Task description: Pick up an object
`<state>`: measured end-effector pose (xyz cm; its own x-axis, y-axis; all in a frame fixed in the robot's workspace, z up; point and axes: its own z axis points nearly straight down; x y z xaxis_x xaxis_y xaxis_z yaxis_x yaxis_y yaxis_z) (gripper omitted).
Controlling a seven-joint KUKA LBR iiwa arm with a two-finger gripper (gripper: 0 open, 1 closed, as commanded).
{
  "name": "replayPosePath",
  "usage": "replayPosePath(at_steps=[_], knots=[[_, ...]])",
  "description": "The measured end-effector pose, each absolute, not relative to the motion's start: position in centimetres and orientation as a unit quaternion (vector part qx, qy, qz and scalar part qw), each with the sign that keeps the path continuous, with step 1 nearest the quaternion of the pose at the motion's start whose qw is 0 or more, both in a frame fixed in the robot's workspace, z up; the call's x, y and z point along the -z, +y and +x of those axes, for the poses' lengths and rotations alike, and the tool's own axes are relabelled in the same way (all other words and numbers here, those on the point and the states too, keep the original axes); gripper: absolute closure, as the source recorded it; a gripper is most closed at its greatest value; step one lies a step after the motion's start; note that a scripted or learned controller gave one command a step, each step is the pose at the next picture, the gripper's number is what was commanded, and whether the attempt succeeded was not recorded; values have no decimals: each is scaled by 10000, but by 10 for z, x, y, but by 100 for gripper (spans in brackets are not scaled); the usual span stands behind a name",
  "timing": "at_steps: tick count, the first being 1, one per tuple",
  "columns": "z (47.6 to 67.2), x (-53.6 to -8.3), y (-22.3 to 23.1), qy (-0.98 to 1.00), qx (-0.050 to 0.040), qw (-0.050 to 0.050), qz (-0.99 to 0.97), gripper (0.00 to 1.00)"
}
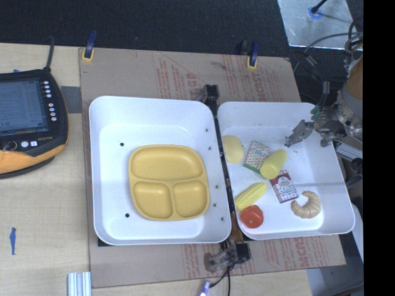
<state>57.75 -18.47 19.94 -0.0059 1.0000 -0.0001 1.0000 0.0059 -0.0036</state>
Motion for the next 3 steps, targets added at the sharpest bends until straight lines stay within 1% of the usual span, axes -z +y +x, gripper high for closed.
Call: replayPosePath(at_steps=[1,2,3], knots=[[550,-102,-115,-7101,-9,-9,-7041,0],[550,-113,-117,-7112,-28,8,-7030,100],[552,-192,-51,-7093,-6,13,-7049,100]])
